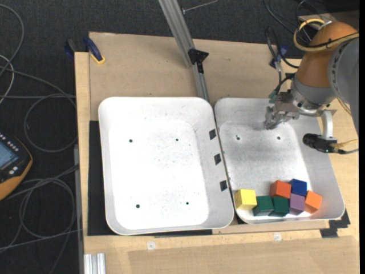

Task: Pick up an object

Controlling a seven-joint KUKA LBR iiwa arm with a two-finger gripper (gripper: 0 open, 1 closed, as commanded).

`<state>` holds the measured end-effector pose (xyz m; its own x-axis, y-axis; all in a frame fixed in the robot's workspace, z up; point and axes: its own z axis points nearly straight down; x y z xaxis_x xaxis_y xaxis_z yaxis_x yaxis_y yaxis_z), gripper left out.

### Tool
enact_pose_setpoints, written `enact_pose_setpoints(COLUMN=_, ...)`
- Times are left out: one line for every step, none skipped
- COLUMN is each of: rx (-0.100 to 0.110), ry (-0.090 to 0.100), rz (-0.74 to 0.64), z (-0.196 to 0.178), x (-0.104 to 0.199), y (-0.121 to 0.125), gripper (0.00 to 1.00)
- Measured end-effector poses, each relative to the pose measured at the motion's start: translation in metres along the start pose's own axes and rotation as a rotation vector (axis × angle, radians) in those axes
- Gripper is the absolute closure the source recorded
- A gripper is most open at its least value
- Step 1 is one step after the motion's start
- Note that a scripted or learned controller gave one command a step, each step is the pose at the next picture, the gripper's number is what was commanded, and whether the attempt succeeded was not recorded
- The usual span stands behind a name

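From above, the grey robot arm with its orange band (319, 67) reaches in over the far end of the right shallow white plastic bin (256, 153). Its small metal claw (277, 119) hangs low there, with nothing seen in it; how wide it is open I cannot tell. The little blocks all sit bunched at the bin's near edge, well apart from the claw: a yellow cube (246, 198), two green cubes (271, 205), orange ones (280, 188), a blue (298, 186) and a purple (297, 201). They probably slid there together. The left white bin (154, 164) sits beside it.
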<state>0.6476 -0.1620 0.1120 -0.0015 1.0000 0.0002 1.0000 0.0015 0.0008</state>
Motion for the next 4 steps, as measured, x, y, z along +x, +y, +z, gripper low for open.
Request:
enact_pose_setpoints(rx=-0.007, ry=-0.002, rz=0.001, z=-0.055, x=-0.01, y=0.001, gripper=1.0)
enact_pose_setpoints(rx=-0.009, ry=-0.003, rz=0.0, z=-0.119, x=-0.015, y=0.005, gripper=1.0)
enact_pose_setpoints(rx=-0.008, ry=-0.002, rz=-0.001, z=-0.175, x=-0.015, y=0.006, gripper=1.0)
enact_pose_setpoints(rx=0.003, ry=0.002, rz=-0.004, z=-0.159, x=0.036, y=0.008, gripper=1.0)
